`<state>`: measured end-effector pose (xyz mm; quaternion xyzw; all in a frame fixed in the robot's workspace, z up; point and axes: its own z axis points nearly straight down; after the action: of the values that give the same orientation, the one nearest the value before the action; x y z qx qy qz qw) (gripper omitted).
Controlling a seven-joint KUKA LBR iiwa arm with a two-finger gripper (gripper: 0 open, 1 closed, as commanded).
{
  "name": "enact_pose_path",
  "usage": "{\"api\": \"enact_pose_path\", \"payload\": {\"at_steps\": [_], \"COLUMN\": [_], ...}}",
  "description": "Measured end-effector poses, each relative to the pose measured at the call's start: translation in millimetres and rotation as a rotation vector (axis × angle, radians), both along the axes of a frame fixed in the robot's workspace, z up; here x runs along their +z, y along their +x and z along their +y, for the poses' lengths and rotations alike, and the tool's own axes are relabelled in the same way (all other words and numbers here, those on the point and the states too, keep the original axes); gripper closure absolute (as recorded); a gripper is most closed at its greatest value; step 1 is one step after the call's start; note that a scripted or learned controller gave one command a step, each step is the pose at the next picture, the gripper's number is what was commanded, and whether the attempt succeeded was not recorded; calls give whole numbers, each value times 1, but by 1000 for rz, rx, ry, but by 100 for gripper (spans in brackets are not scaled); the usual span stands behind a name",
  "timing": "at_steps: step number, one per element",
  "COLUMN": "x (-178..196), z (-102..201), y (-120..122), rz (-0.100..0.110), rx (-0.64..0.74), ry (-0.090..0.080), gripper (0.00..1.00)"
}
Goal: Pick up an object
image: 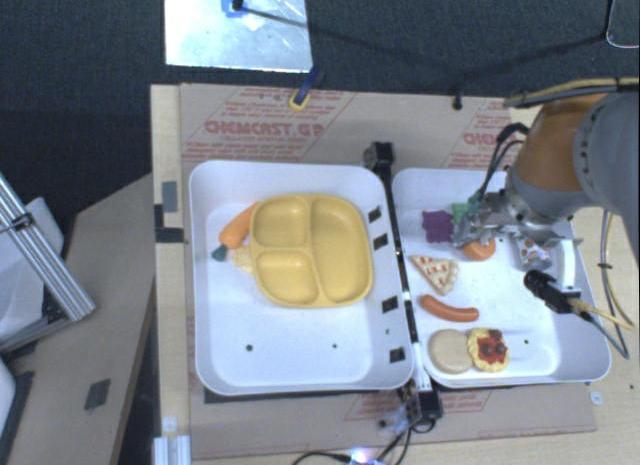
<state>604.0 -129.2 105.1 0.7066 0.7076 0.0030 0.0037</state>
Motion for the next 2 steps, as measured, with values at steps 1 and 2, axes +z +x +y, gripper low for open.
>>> {"api": "enact_pose_path", "payload": {"at_steps": [1, 2], "x": [47, 91], "z": [-6, -11], "y": [-4, -4], "rz": [4, 4], "rx": [-1, 0], "ry": [0, -1], "gripper": [100, 100]}}
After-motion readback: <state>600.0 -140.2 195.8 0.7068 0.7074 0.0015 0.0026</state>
